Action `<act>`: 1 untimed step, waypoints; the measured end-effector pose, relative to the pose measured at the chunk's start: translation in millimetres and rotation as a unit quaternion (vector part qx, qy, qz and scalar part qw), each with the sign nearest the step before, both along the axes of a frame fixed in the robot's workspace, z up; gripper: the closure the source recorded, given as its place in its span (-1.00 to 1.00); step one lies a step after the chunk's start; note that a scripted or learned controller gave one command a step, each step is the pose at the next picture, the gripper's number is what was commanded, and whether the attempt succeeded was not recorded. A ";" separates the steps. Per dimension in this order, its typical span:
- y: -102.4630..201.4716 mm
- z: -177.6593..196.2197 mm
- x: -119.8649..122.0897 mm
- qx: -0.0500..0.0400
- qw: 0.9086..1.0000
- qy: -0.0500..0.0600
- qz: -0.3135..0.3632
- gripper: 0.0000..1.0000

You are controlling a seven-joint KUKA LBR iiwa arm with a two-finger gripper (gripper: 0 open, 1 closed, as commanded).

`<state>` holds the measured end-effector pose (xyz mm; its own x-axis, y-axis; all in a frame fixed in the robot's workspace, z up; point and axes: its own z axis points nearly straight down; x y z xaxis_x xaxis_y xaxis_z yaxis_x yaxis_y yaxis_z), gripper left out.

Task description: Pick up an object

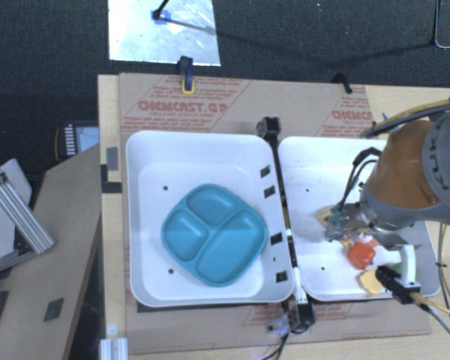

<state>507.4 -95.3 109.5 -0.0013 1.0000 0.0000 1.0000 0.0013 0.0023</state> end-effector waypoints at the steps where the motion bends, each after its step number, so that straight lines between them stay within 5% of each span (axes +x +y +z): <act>1: -4.2 44.5 5.6 -0.001 1.000 -0.002 0.001 1.00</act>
